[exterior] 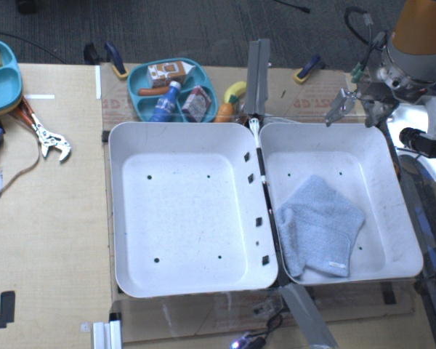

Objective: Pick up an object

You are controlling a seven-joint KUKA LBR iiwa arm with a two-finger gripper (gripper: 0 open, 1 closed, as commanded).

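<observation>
A grey-blue folded towel (321,227) lies in the right bin (378,158), towards its front and middle. The left bin (182,202) has only its bare white floor. My gripper (354,113) hangs over the back rim of the right bin, at the far right, well behind and above the towel. Its two fingers stand apart, open, with nothing between them. The orange band of the arm (419,17) is at the top right corner.
Behind the bins a teal tray (142,97) holds a blue bottle (164,102) and small packets; a banana (235,91) lies beside it. A wrench (49,141) and a teal dish (1,78) sit on the wooden bench at left. A metal divider (258,78) stands between the bins.
</observation>
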